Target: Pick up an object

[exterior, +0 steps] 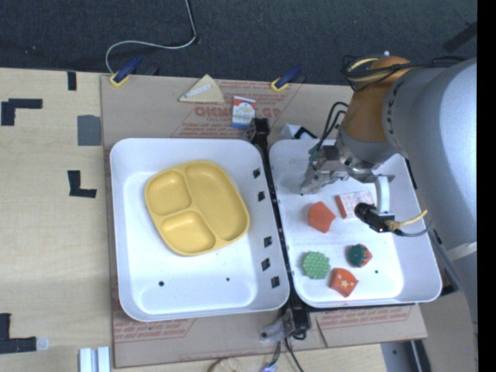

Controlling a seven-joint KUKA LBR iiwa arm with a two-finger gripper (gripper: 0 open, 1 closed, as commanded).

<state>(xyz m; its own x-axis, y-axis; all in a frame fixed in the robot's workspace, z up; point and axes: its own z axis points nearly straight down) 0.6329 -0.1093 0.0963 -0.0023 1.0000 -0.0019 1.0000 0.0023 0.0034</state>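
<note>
Orange block [321, 216], the likeliest target, sits just below the pincer [315, 181] in the right bin [418, 289], near but apart from it. A short drop toward it should do. Whether the pincer is clenched, I cannot tell.

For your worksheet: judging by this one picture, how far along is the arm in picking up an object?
Done: the gripper is over the right white bin. In hand: nothing visible. Left: the grasp itself. The orange block, green textured disc, dark green and red ball and red-orange cube all lie on the bin floor.
</note>
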